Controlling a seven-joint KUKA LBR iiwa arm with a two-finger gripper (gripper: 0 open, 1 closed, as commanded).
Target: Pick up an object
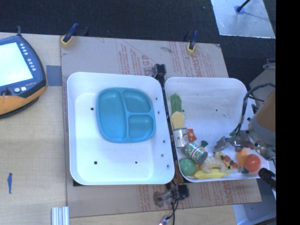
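Two shallow glossy white bins point(75, 125) side by side at centre frame. In the left bin, a smooth blue three-compartment plate point(125, 115). Heaped in the right bin's point(211, 90) lower corner: ear of toy corn point(177, 120), small labelled can point(195, 152), green ball point(187, 166), yellow banana point(209, 174), orange-red round fruit point(251, 162). Metal gripper point(224, 144) low over that heap at right; cannot tell whether spread or clamped.

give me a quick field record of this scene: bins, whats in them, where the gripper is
left bin: holds a blue divided plate
right bin: toys crowded along its left and near sides
toys: corn cob, small can, green ball, banana, orange ball
gripper: low over the right bin's near right part, beside the toy pile
grasp: nothing seen between its fingers
far left of bench: tablet-like controller
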